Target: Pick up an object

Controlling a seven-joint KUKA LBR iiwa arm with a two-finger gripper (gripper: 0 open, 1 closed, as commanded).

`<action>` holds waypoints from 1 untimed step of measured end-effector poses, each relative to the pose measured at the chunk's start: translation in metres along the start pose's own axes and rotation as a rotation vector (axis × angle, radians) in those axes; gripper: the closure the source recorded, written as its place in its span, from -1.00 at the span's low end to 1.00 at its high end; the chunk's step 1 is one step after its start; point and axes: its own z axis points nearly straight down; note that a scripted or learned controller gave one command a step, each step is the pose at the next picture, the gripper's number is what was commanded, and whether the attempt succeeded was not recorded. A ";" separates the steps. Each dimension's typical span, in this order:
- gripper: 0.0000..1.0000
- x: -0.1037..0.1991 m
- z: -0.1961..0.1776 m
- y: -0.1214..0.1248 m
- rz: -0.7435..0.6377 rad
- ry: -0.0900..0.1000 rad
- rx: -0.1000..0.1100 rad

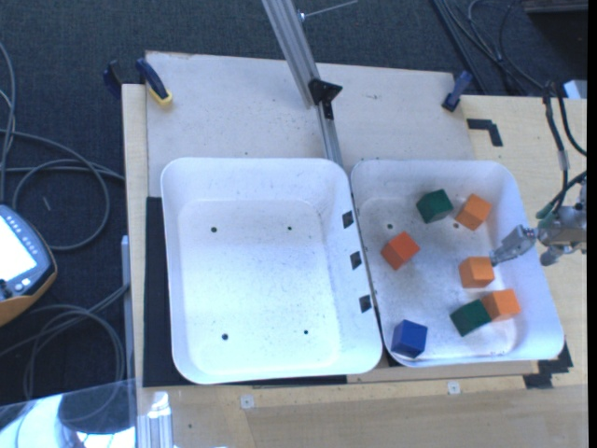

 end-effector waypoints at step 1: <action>-1.00 0.029 0.104 0.015 0.000 -0.003 -0.001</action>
